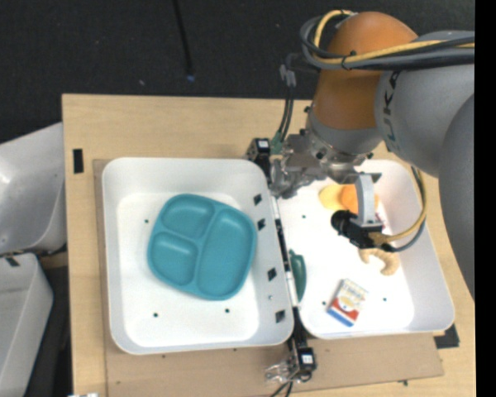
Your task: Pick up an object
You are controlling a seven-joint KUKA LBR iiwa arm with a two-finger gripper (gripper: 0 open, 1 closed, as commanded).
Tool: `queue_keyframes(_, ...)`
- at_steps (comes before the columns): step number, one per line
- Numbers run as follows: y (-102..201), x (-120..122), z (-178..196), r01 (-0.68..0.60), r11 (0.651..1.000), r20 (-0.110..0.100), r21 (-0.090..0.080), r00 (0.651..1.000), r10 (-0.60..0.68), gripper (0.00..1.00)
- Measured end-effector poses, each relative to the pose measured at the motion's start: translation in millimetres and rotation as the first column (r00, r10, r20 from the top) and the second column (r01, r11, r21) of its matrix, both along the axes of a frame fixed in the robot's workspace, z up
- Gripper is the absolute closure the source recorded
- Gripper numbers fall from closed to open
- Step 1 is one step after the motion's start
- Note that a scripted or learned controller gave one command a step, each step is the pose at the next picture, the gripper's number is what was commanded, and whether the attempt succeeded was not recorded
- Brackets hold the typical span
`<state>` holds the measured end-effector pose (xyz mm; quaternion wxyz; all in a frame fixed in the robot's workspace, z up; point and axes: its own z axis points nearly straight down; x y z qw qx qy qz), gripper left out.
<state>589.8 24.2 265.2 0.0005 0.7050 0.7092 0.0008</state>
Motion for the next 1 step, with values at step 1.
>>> queue_keyframes(1, 51.8, 15.4, 3.2, -0.001, 1.000, 0.000, 0.001, 1.000, 0.001, 1.00)
